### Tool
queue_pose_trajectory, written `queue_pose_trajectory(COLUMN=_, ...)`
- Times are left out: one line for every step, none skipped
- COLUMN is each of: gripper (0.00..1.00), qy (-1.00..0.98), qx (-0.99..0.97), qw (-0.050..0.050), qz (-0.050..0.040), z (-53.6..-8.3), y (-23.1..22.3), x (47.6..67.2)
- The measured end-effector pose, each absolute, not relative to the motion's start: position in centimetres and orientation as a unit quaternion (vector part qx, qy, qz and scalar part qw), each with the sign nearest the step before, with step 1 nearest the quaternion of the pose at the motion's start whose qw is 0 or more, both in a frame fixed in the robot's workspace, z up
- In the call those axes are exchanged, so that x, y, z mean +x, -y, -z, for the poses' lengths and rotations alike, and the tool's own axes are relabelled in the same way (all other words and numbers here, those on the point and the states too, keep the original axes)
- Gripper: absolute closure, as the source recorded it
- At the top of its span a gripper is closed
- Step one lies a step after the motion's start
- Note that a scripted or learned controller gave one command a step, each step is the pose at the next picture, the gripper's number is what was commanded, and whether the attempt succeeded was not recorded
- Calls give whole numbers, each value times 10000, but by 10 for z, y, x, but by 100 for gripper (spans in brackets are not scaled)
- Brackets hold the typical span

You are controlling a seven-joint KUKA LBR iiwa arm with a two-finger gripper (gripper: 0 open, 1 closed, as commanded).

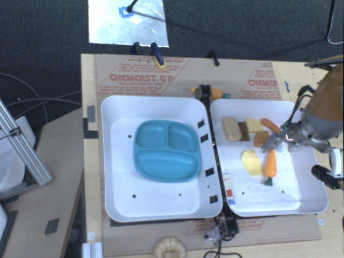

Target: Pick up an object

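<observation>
The right bin [301,198] holds several toy foods. A tan block with a dark end [232,128] lies at its far left, with a small yellow piece [252,125] and a red-orange sausage [270,125] beside it. A brown piece [260,138] sits just below those. Nearer the front lie a pale yellow piece [250,162] and an orange carrot [270,164]. My gripper [275,142] hangs low over the bin, between the brown piece and the top of the carrot. I see nothing held in it.
A blue divided plate [165,149] sits in the left bin [115,198]. The grey arm [325,109] comes in over the right bin's right rim. Black clips line the divider [210,155] between the bins. A cardboard sheet [145,74] lies under both.
</observation>
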State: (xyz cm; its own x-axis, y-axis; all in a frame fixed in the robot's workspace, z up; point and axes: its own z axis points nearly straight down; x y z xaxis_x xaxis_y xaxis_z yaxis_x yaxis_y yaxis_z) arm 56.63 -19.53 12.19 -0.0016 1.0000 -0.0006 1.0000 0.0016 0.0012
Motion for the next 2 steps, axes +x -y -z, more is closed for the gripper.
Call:
queue_pose_trajectory(gripper=0, qy=-7077, qx=7065, qw=6, qz=-2, z=-84, y=195, x=567)
queue_pose_trajectory(gripper=100, qy=-7076, qx=7067, qw=19, qz=-11, z=-96, y=195, x=568)
